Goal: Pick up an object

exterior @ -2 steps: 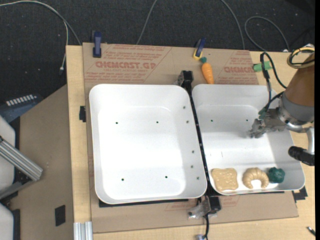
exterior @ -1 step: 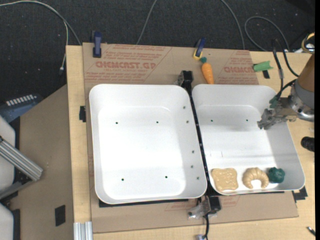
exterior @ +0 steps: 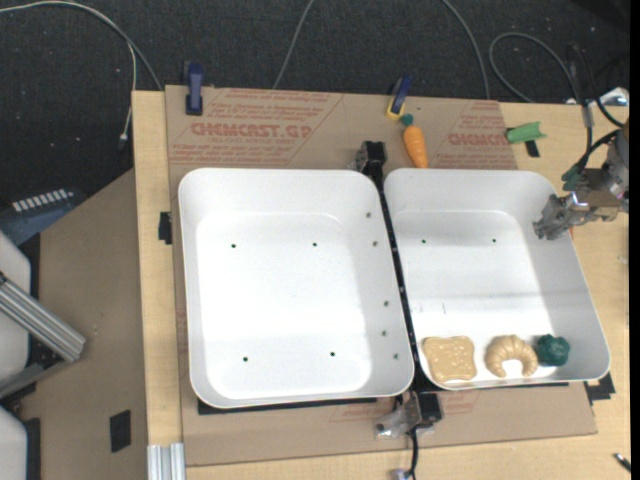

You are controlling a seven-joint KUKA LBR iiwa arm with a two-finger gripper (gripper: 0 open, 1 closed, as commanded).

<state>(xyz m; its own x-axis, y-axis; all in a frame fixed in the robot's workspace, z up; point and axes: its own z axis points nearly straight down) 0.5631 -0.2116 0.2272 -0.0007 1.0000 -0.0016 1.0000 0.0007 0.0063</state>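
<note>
The gripper (exterior: pixel 553 218) hangs at the far right rim of the right bin (exterior: pixel 480 268); whether it is released or clenched I cannot tell. Well apart from it, along that bin's near edge, three things lie in a row: a tan toast (exterior: pixel 448 358), a croissant (exterior: pixel 510 355) just beside it, and a green lump (exterior: pixel 551 349) in the corner. A carrot (exterior: pixel 415 145) lies on the board behind the bins.

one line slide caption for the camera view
Gripper at the right bin's far edge; toast, croissant, green toy along its near wall.
</note>
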